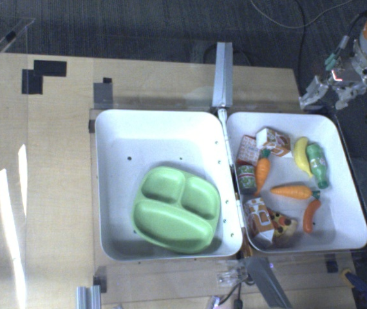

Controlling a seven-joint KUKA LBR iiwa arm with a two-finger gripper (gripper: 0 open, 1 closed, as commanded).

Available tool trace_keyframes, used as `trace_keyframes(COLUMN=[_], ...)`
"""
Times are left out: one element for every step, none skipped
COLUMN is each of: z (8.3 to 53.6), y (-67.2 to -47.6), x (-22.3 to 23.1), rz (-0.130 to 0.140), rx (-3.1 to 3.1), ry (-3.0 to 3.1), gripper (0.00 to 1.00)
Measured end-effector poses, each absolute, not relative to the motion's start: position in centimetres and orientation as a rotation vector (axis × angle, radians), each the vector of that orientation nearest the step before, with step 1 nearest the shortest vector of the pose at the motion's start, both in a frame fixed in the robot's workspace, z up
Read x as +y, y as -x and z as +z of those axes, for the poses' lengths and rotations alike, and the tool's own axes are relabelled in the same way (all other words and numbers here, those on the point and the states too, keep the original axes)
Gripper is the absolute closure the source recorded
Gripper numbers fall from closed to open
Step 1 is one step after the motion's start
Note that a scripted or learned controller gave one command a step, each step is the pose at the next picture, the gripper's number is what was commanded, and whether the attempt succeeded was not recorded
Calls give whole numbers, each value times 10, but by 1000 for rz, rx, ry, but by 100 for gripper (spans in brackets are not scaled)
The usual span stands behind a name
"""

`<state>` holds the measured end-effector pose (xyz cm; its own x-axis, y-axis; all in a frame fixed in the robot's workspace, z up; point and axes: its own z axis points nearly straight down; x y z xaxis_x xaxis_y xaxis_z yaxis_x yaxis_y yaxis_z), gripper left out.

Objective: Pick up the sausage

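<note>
- Gripper [328, 90] sits at the upper right of the view, above the bench just beyond the far right corner of the right bin [348, 172]. It is outside the bin rim and touches nothing.
- Finger state: the view is too small and cluttered at the wrist to read; cannot tell whether they are spread or closed. Nothing is visible between them.
- Sausage [310, 215]: judged to be the reddish-orange elongated piece in the lower right part of the right bin, lying flat on the bin floor. The identification is a judgement; its colour is close to that of the neighbouring carrots.
- Long axis: near vertical in the view, running roughly 12 to 6 o'clock with a slight lean toward 1 o'clock at the top end.
- Key relation: the sausage lies at about 6 o'clock from the gripper, well apart, with the banana [302, 157] and green bottle [317, 165] between.
- Neighbours: a carrot [293, 191] lies crosswise just beside the sausage's upper end; a printed packet [280, 224] sits at its 9 o'clock.
- Judgement: the approach calls for travel toward 6 o'clock, then descent with the fingers straddling the short axis.
- Left bin [112, 172] holds a green divided tray [176, 209]; not involved.
</note>
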<state>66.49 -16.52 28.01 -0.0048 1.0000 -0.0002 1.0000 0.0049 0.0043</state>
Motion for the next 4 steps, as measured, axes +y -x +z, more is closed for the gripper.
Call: trace_keyframes(z=[174,140,111,111], y=[-617,-556,-489,-508], x=[-166,-164,-175,-206], rz=[4,3,4,4], rx=[2328,2477,2514,2644], ry=[-2105,-1928,-1878,-1685], gripper=[0,0,0,0])
